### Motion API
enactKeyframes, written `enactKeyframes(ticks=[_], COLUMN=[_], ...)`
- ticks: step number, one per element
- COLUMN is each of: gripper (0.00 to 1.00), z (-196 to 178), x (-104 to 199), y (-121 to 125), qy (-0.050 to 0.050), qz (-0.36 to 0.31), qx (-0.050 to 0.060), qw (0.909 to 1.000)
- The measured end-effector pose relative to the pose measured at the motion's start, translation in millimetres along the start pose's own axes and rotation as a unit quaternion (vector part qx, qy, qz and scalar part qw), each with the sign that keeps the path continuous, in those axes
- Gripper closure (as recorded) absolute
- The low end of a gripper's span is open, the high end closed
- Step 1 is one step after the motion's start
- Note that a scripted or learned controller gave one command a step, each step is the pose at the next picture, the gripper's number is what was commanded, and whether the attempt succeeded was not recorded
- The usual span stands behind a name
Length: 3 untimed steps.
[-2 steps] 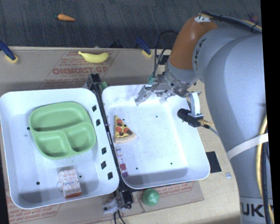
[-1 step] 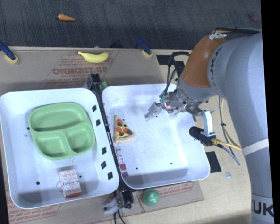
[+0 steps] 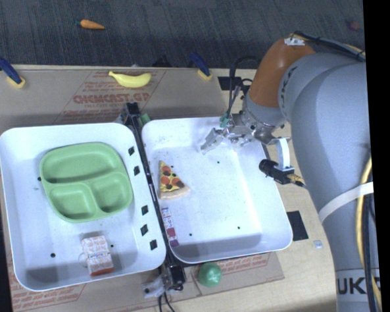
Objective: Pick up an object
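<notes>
The gripper (image 3: 210,142) is seen over the upper part of the right bin (image 3: 263,200), its fingers (image 3: 206,143) spread slightly apart with nothing observed between them and no object touched. A pizza-slice toy (image 3: 171,180) is found lying flat near the left wall of the same bin, well apart from the gripper. In the left bin (image 3: 21,215), a green divided tray (image 3: 86,180) and a small packet (image 3: 97,254) are noted. A banana (image 3: 131,77) and a green ball (image 3: 209,274) are recorded outside the bins, on the cardboard.
</notes>
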<state>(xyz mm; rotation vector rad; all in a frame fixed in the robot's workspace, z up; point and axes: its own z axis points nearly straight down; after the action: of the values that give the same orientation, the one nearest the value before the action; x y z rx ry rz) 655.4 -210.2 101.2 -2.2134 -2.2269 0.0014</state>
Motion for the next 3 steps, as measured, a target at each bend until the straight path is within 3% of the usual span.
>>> enactKeyframes(ticks=[1, 2, 3], gripper=[0.00, 0.00, 0.00], z=[-32.9, -49.7, -54.9], x=[-0.3, -0.3, -0.5], y=[-84.9, -43.7, -24.5], qy=[0.000, 0.000, 0.000], qz=[0.000, 0.001, 0.000], qx=[0.001, -0.001, -0.001], qw=[1.0000, 1.0000, 1.0000])
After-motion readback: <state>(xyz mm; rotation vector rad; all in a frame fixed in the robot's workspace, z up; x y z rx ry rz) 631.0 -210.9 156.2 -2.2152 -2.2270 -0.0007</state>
